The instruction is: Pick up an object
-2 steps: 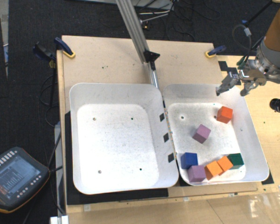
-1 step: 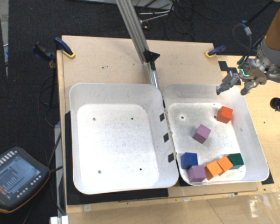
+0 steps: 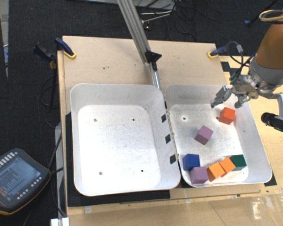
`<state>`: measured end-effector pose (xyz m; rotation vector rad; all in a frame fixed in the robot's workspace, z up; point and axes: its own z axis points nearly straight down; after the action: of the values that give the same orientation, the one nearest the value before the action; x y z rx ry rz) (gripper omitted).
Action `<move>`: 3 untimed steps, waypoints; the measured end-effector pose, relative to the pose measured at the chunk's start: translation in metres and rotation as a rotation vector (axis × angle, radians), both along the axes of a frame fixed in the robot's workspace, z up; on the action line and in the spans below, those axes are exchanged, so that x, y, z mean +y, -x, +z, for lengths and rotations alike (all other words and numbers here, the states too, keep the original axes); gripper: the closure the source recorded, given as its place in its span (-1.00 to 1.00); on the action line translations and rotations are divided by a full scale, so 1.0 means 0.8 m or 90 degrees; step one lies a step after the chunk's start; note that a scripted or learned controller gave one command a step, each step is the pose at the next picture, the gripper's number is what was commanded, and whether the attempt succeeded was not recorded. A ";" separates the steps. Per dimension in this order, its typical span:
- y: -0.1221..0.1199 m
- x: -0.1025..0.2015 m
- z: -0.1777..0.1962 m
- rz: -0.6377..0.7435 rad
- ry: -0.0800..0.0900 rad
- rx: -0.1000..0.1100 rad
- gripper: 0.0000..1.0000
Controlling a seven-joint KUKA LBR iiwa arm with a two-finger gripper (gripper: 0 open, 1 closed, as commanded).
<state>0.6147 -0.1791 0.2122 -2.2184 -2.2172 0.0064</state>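
The claw (image 3: 229, 99) hangs over the far right part of the right-hand bin (image 3: 254, 140), its two fingers (image 3: 219, 98) spread apart with nothing between them, so it is released. The grey arm with its orange band (image 3: 272, 44) comes in from about two o'clock of the claw. Just beside the claw, at roughly five o'clock from it, an orange cube (image 3: 227, 115) sits on the bin floor, tilted a little; whether a fingertip touches it cannot be made out. Farther on toward seven o'clock lies a purple cube (image 3: 203, 134), apart from the orange one. Along the near edge of the same bin, at about six o'clock from the claw, a cluster of blocks sits close together: a blue cube (image 3: 191, 161) on the left, a second purple cube (image 3: 199, 174) just beside it, then a second orange block (image 3: 218, 168), and a green block (image 3: 237, 162) at the right end, touching or nearly touching that orange block. The left-hand bin (image 3: 85, 102) lies at nine o'clock from the claw, its wall pressed against the right bin's. Both bins rest on a tan board (image 3: 108, 60) with a blue and yellow clamp (image 3: 64, 48) at the far left corner. A handheld control pad (image 3: 16, 180) lies on the dark floor at the lower left.
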 end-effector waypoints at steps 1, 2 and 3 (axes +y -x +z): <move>0.005 -0.006 -0.057 0.000 0.000 -0.001 -1.00; 0.000 -0.011 -0.109 0.000 0.002 -0.006 -1.00; -0.002 -0.011 -0.091 0.000 0.003 -0.010 1.00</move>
<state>0.6164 -0.1877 0.1391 -2.2276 -2.2272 -0.0059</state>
